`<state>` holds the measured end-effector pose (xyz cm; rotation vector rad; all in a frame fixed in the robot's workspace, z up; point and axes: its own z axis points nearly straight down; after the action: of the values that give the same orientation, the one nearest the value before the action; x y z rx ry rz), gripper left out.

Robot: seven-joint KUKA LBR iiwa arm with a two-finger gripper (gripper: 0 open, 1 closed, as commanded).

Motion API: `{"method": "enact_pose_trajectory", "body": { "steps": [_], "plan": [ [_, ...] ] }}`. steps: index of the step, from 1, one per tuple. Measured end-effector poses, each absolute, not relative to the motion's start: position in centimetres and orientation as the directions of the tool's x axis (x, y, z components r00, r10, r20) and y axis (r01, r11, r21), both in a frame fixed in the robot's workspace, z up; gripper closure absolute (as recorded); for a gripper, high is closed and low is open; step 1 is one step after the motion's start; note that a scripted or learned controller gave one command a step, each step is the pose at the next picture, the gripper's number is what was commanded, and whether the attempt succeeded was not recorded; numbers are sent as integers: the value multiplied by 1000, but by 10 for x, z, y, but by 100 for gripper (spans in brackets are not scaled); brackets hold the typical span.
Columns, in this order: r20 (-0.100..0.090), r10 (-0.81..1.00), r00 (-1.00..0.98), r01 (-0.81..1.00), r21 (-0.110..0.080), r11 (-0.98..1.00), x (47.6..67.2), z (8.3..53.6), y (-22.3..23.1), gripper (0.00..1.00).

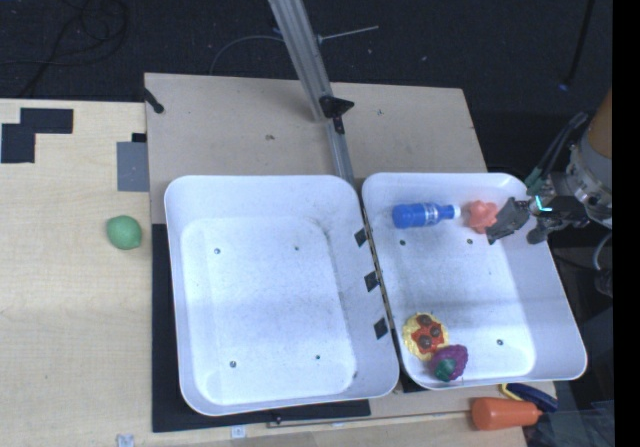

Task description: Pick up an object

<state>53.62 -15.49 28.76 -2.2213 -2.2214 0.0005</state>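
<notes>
Toys lie in the right bin (560, 325), and any one of them could be my pick. I count four in there. One is a blue bottle (424, 214) with a white end, lying on its side near the far wall. Just beside it, to the right, sits a small orange-pink lump (481, 215). Down at the near edge I see a yellow toy (424, 333) with red and dark spots, and a purple toy (449, 362) with a bit of green touches it.

I count two white bins side by side. The left bin (200, 195) shows only its white floor.

Outside the bins I see one green ball (124, 232) on the wooden bench top, far to the left. One orange thing (503, 413) lies on the bench just past the near edge of the right bin.

My gripper (521, 219) hangs over the far right part of the right bin. Its dark tips are spread a little, and I see nothing between them. The orange-pink lump is right next to the nearest tip; I cannot tell if they touch. The blue bottle is a bit farther left. The yellow and purple toys are well apart from the gripper.
</notes>
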Motion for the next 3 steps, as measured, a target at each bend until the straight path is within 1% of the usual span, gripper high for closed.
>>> {"method": "enact_pose_trajectory", "body": {
  "steps": [1, 2, 3],
  "plan": [
    [0, 1000, 0, 1000, 0, 0, 536, 288, -155, 0],
    [1, 1000, -1, 1000, -6, 1, 536, 224, -152, 0],
    [1, 1000, -1, 1000, -6, 1, 539, 162, -149, 0]
  ]
}}
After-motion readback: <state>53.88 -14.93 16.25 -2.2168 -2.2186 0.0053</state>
